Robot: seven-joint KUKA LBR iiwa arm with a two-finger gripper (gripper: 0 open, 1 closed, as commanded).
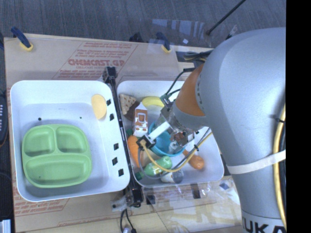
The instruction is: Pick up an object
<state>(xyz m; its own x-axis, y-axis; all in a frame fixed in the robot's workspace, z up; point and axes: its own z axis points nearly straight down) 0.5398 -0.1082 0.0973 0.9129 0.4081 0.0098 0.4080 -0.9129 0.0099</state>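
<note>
Seen from above at a slant: brown cardboard sheet (73,64) with red print covering the table, held at its upper edge by blue and yellow clamps (22,39). Beyond it, along the top of the frame, dark grey ribbed carpet (97,8) and a black rod (235,8) slanting in at upper right. Two white bins side by side, joined by black clips. In the left bin (29,93), a green divided tray (57,155) at lower left and a pale yellow oval piece (99,106) near the upper right corner. In the right bin (214,161), centre of frame, a jumble of objects (160,142): yellow banana shape, orange carrot, blue cup, small printed carton. Tool (167,140) lowered into that jumble beneath the grey arm (243,96); cannot tell its state.
</note>
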